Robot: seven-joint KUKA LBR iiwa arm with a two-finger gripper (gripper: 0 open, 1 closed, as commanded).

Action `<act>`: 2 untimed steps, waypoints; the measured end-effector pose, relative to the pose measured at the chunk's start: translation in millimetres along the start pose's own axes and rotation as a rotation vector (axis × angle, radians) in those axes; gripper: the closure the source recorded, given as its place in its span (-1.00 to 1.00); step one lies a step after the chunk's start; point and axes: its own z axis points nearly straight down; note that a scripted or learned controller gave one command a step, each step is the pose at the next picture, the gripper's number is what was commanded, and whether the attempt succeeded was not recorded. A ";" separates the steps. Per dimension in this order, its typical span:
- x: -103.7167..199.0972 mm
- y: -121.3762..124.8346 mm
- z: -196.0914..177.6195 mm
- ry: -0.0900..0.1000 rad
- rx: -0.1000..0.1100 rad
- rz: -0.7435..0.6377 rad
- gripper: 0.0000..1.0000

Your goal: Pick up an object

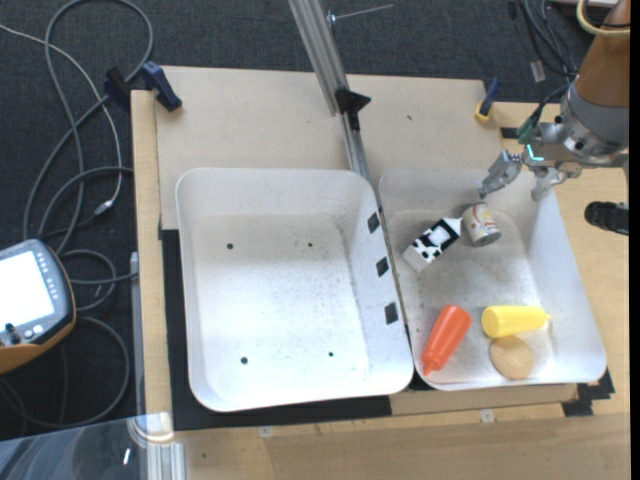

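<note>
Clearly the approach step was in hand: the jaws [520,176] hung spread apart with nothing between them, above the right bin's [570,268] far corner. A small can [482,224] lay just beside and below them; the next move called for descending squarely over it.

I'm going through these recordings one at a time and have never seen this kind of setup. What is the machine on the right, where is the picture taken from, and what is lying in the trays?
One camera, fixed above the bench, looks down at a slant. The machine entering from the right is a robot arm; its gripper hangs over the far end of the right bin, its jaws apart with nothing between them. The program's goal is to pick up an object. That bin holds a black-and-white block, a small can, an orange carrot-shaped toy, a yellow piece and a tan round piece. The left bin sits beside it.
</note>
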 end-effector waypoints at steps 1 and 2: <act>0.0 0.5 -2.7 -0.002 -0.003 -0.001 -1.00; -1.8 -9.3 54.0 0.000 0.001 0.001 -1.00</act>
